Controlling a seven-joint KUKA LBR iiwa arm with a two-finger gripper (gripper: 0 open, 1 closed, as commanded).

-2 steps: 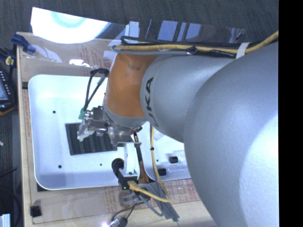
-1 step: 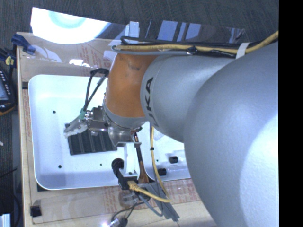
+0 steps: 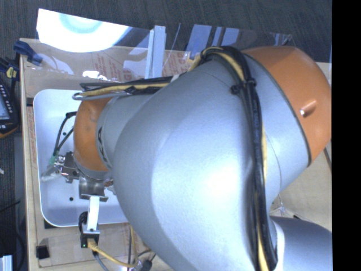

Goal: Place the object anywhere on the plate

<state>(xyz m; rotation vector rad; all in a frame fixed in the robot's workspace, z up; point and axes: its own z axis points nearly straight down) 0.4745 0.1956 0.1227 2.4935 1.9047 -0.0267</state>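
Note:
My grey arm fills most of the camera view and hides the right bin and much of the left one. Its orange wrist band hangs over the left white bin. Below the band, my gripper reaches down toward the bin's left wall, low over the floor. A small green and white bit shows at the gripper's tip; what it is I cannot tell. A tiny dark spot lies on the bin floor just below the gripper.
A white bracket hangs from the wrist over the bin's front rim. Yellow and black cables run along the arm. Clear plastic sheeting stands behind the bin. A black device sits off the bench's left edge.

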